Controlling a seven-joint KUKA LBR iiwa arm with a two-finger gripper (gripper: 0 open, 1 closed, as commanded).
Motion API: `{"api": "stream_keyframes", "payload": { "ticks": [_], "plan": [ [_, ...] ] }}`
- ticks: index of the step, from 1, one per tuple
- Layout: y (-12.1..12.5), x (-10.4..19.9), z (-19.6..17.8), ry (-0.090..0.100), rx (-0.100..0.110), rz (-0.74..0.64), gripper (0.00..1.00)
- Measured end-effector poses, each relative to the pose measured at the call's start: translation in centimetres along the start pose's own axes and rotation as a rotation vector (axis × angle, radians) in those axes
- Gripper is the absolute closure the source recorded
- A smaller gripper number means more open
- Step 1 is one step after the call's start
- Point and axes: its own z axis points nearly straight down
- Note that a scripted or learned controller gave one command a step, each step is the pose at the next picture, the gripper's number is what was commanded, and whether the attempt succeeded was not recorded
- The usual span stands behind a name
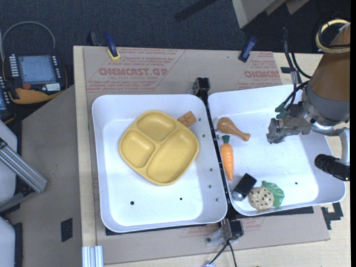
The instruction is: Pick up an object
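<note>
1. Near edge, right bin [311, 202]: cookie [260, 198] at about 7 o'clock in the bin, touching a green leafy piece [274, 191] on its right. Small black block [243, 186] just beside the cookie, upper left.
2. Carrot [227, 159] lies along the right bin's left wall, approx 9 o'clock, green top pointing away from the camera.
3. Drumstick [232, 128] just past the carrot's top, at about 10 o'clock, lying flat w/ thick end to the left.
4. Left bin [111, 166]: yellow divided plate [159, 147] near centre; small brown block [187, 118] touching its rim at 1 o'clock.
5. Gripper [276, 135] at 2 o'clock in the right bin, low over bare floor, well apart from drumstick. Nothing seen betw. fingers; can't tell if spread or closed.
</note>
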Motion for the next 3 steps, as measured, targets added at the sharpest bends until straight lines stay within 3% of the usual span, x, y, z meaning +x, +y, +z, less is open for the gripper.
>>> {"api": "stream_keyframes", "payload": {
  "ticks": [1,3],
  "plan": [
    [-0.7,5.7,-0.4,0.001,0.002,0.000,1.00],
    [-2.4,16.9,2.7,0.000,0.004,0.000,1.00]
  ]
}}
